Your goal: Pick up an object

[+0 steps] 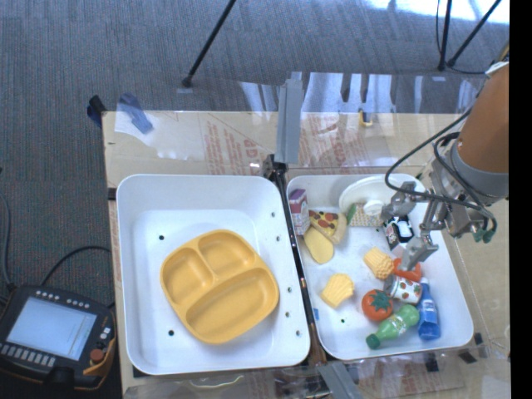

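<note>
Grey and orange-banded, the arm reaches over the right shallow white bin (461, 302), its tool (420, 243) hanging just above a small red-and-white toy (405, 288) beside a yellow corn piece (379, 263); whether the tool is wide or narrow cannot be told. A yellow divided plastic tray (219, 284) lies in the left white bin (137, 223).

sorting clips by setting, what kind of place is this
Probably a robotics lab: a grey arm's gripper over a white bin of toy food, tripod legs on carpet, and a teach pendant.
</note>
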`<state>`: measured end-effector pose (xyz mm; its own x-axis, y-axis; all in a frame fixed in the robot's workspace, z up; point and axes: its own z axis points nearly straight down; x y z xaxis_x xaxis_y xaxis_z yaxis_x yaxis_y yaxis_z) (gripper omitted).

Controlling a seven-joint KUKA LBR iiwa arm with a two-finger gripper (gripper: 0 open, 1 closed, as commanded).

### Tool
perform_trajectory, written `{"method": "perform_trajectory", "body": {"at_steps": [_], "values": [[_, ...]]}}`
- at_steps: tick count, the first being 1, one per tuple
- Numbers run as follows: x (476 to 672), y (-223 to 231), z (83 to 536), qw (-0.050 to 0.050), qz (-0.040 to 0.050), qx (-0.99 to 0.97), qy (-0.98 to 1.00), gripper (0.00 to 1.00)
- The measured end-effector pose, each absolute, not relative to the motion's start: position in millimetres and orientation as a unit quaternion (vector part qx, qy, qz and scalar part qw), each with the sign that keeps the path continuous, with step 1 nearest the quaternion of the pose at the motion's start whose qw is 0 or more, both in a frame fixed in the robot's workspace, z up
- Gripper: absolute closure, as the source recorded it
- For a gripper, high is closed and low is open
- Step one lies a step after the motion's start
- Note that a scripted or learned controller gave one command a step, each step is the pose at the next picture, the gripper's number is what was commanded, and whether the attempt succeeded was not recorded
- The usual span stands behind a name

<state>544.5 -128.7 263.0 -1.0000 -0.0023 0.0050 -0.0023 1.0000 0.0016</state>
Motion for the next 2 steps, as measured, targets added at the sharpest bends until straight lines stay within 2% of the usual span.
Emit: {"method": "perform_trajectory", "body": {"at_steps": [1, 2], "values": [[482.9, -130.1, 127.9, 0.009, -0.003, 0.007, -1.0, 0.0], [487.0, -111.4, 89.4, -0.004, 0.0008, -0.025, -1.0, 0.0]]}}
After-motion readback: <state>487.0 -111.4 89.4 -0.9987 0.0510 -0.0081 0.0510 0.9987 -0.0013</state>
